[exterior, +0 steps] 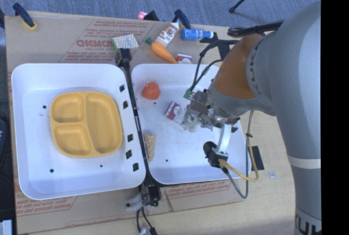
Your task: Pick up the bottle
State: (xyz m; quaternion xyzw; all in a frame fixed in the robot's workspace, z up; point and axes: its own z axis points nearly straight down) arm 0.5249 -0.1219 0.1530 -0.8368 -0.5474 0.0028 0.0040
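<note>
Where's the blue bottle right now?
The blue bottle lies on the cardboard beyond the right bin, at the top of the camera view, right of the carrot.

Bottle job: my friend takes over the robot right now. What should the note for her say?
Gripper: low inside the right shallow white bin, next to a small red-and-white carton. Nothing can be seen held in it.
Bottles: a small blue plastic bottle and a white bottle with an orange label lie on the brown cardboard beyond the bins, outside both.
Done: no bottle lifted.
Left: the whole pick. The task does not say which bottle; the arm probably has to move out of the bin to reach either one.
</note>
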